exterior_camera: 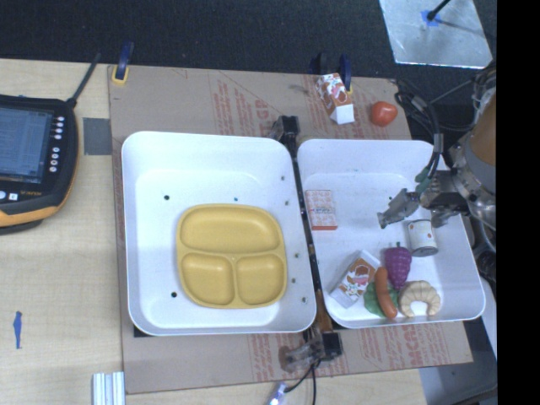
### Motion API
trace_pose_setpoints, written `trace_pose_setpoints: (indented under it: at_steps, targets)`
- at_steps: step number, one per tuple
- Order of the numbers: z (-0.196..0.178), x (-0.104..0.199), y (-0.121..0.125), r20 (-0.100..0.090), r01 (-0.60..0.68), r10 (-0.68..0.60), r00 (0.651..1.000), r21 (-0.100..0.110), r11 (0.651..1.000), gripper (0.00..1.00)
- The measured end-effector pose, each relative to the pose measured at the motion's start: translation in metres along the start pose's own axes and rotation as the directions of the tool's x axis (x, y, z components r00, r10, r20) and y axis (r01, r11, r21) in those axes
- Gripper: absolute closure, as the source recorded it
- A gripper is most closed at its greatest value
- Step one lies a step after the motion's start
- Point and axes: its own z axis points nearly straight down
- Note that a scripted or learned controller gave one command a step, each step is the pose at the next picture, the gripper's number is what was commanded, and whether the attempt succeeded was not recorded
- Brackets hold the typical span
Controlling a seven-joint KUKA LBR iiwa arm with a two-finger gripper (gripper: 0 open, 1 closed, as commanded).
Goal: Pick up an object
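The pincer (411, 212) is hanging over the right bin (354, 159), reaching in from the right, low over the bin floor. Its two fingers are spread wide, one finger (395, 209) pointing left and the other running down toward the small grey-white can (421, 237). Nothing is sitting between the fingers, so it is holding nothing.

Nearest candidate is that can, lying just below and slightly right of the pincer, close to touching the lower finger; whether it is touching I cannot tell. It looks like it is lying on its side, long axis slanting, but that is blurry.

More things are clustering further below the pincer: purple grapes (397, 264) just under the can, then a croissant (419, 298), a carrot-like orange piece (384, 292) with something green beside it, and a small carton (356, 278) down-left. A flat pink packet (321, 208) is lying well to the left of the pincer, by the bin's left wall.

The left bin (152, 167) is carrying a yellow divided plate (230, 256), far left of the pincer.

My judgement: the move is turning on a short shift down-right to centre the open fingers over the can before closing; as it stands the can is sitting outside the gap.
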Motion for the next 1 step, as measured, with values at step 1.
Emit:
trace_pose_setpoints:
  at_steps: [1]
  targets:
    - [0.054, -0.0379, 0.0271, 0.001, 0.0, 0.0, 1.0, 0.003, 1.0, 0.0]
